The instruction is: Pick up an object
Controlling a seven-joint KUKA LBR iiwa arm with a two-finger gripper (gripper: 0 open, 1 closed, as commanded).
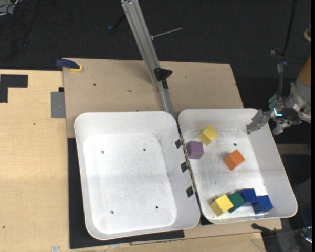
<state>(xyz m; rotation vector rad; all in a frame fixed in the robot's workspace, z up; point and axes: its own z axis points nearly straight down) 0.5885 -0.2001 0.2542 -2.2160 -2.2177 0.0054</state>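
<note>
- Now, the blocks all sit in the right bin, and none is lifted.
- The yellow block lies near the far left corner of that bin.
- The purple block sits just beside it, close to the bin's left wall.
- The orange block lies alone near the middle, well apart from the rest.
- By the near edge, four blocks sit in a bunch: a second yellow block, a green block, a blue block and a darker blue block. They look like they touch each other.
- The gripper hangs at the far right corner of the right bin, over its rim. One grey finger points down and left. I cannot tell if the fingers are apart or together. No block is between them.
- The arm comes in from the right side.
- The left bin sits beside the right bin, and small black clips join their touching edges.
- A silver metal bar leans up from behind the bins.
- Both bins rest on a wooden bench.
</note>
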